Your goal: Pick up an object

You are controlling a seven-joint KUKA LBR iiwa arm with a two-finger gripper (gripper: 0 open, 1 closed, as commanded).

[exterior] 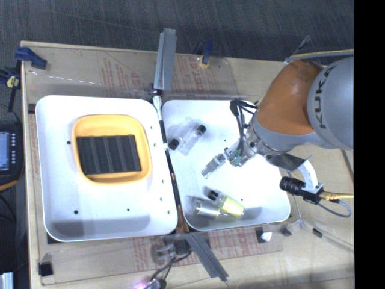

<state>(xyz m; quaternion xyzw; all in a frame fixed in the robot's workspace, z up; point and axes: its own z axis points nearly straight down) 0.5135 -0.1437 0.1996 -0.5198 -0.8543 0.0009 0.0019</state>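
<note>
My gripper [210,166] hangs over the middle of the right bin [271,206], reaching in from the right; its grey fingers point down-left. A clear bottle with a black cap [187,135] lies in the bin's upper left part, up and left of the gripper. A yellowish bottle with a black cap [219,206] lies near the bin's front edge, below the gripper. I see nothing between the fingers.
The left bin [54,209] holds a yellow tray with a dark ribbed insert [109,153]. A metal bar [163,59] stands at the back between the bins. The arm's orange band [289,98] and a black cable with a plug [301,187] sit at the right.
</note>
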